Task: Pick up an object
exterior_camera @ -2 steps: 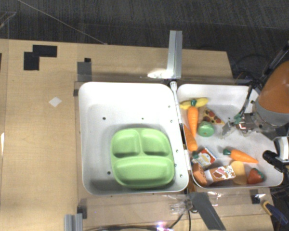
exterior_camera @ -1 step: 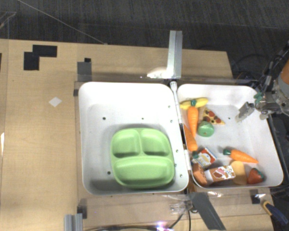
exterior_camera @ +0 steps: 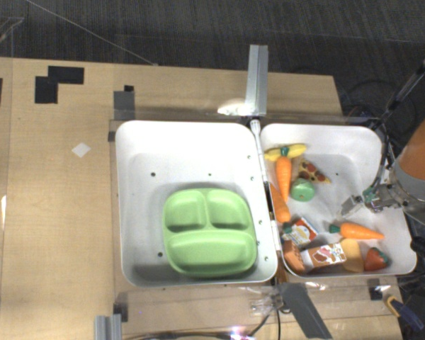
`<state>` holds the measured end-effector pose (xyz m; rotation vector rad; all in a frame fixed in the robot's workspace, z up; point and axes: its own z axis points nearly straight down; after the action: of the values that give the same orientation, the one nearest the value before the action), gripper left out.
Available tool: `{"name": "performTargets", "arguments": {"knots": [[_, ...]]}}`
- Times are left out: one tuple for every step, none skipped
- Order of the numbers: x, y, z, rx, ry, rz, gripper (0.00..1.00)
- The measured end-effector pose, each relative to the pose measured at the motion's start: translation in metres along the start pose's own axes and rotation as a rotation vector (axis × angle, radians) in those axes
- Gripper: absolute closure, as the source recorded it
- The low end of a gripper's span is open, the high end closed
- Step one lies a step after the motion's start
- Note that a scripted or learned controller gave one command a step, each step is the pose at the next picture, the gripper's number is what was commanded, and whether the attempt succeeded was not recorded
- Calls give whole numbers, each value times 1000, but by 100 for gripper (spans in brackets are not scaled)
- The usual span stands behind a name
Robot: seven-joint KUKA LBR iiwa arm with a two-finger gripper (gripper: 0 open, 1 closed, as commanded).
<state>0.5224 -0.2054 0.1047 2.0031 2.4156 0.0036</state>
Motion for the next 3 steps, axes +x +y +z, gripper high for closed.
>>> {"name": "performTargets", "arguments": {"knots": [[31, -24, 12, -18, -13, -19, 0], [11, -28, -12, 1, 10, 82, 0], [45, 15, -4, 1, 0, 171, 0]]}}
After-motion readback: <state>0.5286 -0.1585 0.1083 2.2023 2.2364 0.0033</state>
